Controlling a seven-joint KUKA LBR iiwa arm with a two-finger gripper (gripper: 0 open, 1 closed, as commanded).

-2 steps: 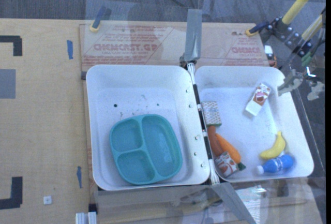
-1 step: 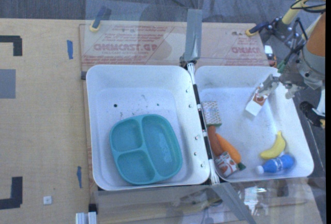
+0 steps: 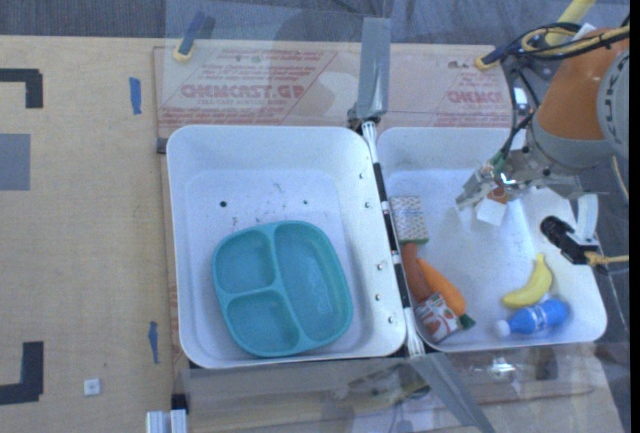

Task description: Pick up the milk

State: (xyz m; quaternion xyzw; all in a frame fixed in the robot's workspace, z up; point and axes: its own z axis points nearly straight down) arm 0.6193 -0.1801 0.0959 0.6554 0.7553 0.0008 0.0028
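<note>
My gripper [image 3: 487, 189] hangs over the back right part of the right bin [image 3: 445, 156], under the orange-banded wrist. A small white boxy item [image 3: 493, 212], perhaps the milk, sits right at the gripper's tip; I cannot tell whether it is held or resting on the bin floor. A small red-and-white carton [image 3: 437, 318] lies on its side at the bin's front left, well away from the gripper.
The right bin also holds a patterned box [image 3: 407, 218], an orange carrot [image 3: 438, 283], a yellow banana [image 3: 530, 287] and a blue bottle [image 3: 535, 318]. A teal divided plate [image 3: 282, 288] lies in the left bin [image 3: 200, 161]. Cables hang near the arm.
</note>
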